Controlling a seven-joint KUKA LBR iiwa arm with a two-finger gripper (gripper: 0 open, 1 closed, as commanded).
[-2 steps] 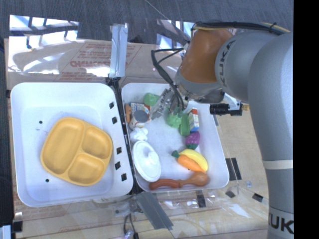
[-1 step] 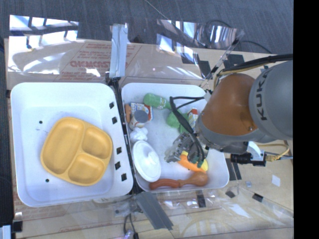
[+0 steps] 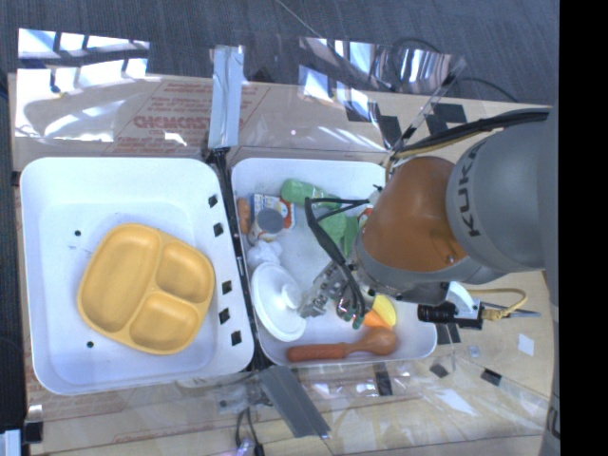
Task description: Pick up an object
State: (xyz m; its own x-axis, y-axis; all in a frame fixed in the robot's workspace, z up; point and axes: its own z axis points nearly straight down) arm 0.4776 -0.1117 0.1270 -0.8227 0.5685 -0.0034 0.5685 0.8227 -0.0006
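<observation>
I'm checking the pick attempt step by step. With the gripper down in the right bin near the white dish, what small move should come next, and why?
Probably a short straight descent, then a close. The gripper sits low in the right bin, beside the white dish and above the brown spoon. Nothing is visibly between its fingers, so no object is secured yet.

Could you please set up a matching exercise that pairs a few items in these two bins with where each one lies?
Things:
1. yellow three-compartment plastic tray
2. brown wooden spoon
3. round white plastic dish
4. green plastic item

Places:
A. far end of the right bin
B. near wall of the right bin
C. left bin
D. right bin, beside the divider

Pairs: 1-C, 2-B, 3-D, 4-A
</observation>
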